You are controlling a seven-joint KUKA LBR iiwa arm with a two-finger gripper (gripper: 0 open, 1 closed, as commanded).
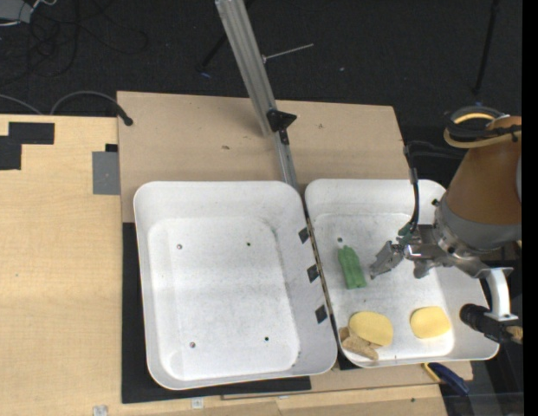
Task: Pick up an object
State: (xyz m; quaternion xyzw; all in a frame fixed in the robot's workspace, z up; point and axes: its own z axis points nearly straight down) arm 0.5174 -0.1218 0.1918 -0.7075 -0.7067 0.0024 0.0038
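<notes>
Open floor is offered across the left bin (pixel 221 284), where no object is seen. In the right bin (pixel 372 202), the upper part toward 12 o'clock is bare. The middle is occupied by the gripper (pixel 392 258), with the green block (pixel 352 267) just beside it at 9 o'clock. Toward 6 o'clock the way is barred by two yellow round pieces (pixel 371 328) (pixel 431 322), well apart from each other, and a tan scrap (pixel 360 347) at the rim. A slanted metal rail (pixel 251 76) is seen over the desk (pixel 199 137) at 12 o'clock, between the bins.
</notes>
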